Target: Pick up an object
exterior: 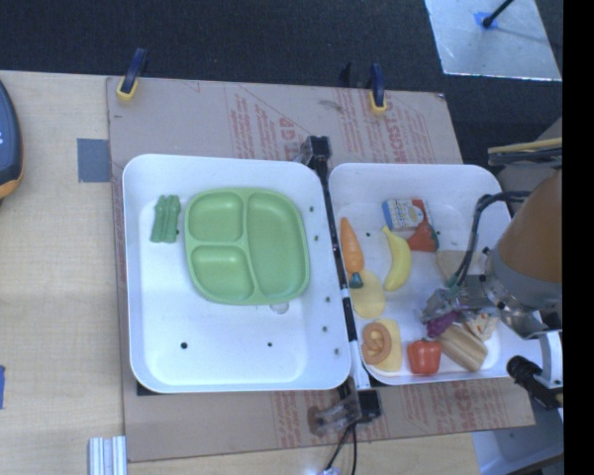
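Toward four o'clock in the right bin (416,173), a cluster of toy foods lies under the gripper (453,305): a dark purple piece (442,321) sits just beneath the metal tip, touching a tan bread-like piece (465,347) at its five o'clock, with a red tomato-like piece (424,356) just beside that at the bin's near edge. Whether the gripper is spread or pinching anything I cannot tell, since its end blurs into the clutter and nothing shows clearly held. At nine o'clock from the cluster lie a round tan pretzel-like piece (378,342) and a pale yellow piece (368,295); further toward eleven o'clock, a yellow banana (398,259) lies beside an orange carrot (350,247) that runs along the bin's left wall. At twelve o'clock a small carton (406,213) rests near the far wall. The arm (530,236) enters from three o'clock, grey with a brownish-orange bulk above the wrist. Over in the left bin (218,364), a green divided plate (247,244) sits near the centre, with a small green vegetable piece (165,219) just beside it at nine o'clock.
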Available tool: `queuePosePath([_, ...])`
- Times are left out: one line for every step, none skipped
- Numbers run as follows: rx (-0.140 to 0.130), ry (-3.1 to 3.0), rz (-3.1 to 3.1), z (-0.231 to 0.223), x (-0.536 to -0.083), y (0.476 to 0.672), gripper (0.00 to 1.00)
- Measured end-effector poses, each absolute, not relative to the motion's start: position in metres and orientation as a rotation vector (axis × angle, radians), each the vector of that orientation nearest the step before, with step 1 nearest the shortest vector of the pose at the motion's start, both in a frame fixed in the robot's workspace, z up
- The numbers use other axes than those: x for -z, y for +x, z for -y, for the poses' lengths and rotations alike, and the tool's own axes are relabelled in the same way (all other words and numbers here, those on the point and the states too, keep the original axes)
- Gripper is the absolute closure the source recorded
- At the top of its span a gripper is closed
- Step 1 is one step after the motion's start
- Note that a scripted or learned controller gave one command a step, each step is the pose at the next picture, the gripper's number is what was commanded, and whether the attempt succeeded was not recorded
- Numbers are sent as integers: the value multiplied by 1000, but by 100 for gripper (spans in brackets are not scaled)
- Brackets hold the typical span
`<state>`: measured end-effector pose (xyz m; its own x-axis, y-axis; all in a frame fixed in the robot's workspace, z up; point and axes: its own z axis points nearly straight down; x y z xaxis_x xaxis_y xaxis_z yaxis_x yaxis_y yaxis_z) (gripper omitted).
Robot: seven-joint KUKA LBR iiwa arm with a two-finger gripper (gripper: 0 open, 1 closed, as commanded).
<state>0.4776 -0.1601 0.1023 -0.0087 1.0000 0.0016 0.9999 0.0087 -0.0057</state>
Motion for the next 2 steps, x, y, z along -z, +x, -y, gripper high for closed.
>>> queuePosePath([2,-2209,2236,108,-100,546,100])
queuePosePath([15,-2211,2240,37,-198,600,100])
